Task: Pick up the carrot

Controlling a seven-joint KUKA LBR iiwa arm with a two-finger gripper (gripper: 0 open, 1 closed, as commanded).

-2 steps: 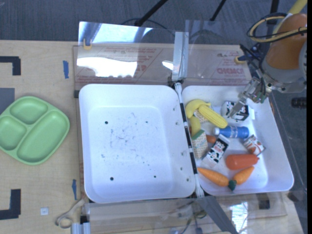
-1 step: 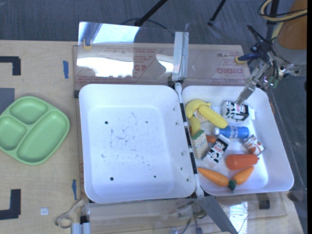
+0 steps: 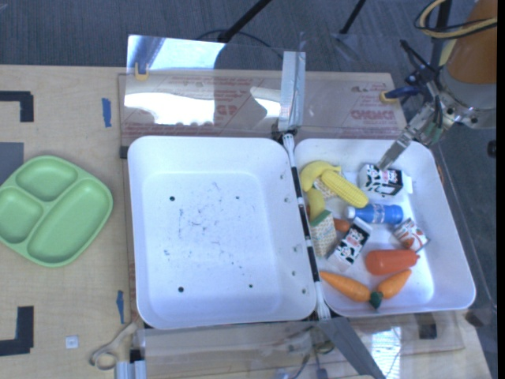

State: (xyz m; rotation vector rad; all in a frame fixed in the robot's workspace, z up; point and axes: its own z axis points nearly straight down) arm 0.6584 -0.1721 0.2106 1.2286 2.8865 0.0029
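Two orange carrots lie along the near edge of the right bin [image 3: 450, 235]. One carrot [image 3: 346, 286] points left. The other carrot [image 3: 394, 283] slants up to the right, and a green top [image 3: 376, 298] sits where the two meet. My gripper [image 3: 392, 153] hangs over the bin's far right corner, just above a black-and-white cow-print carton [image 3: 384, 180]. It is well away from the carrots and touches neither of them.
Also in the right bin are a banana [image 3: 314, 181], a corn cob [image 3: 341, 186], a blue bottle [image 3: 379, 214], a second cow-print carton [image 3: 351, 245], a small red-white carton [image 3: 410, 234] and an orange-red pepper [image 3: 390, 260]. The left bin [image 3: 213, 227] adjoins it. A green divided plate [image 3: 51, 209] lies far left.
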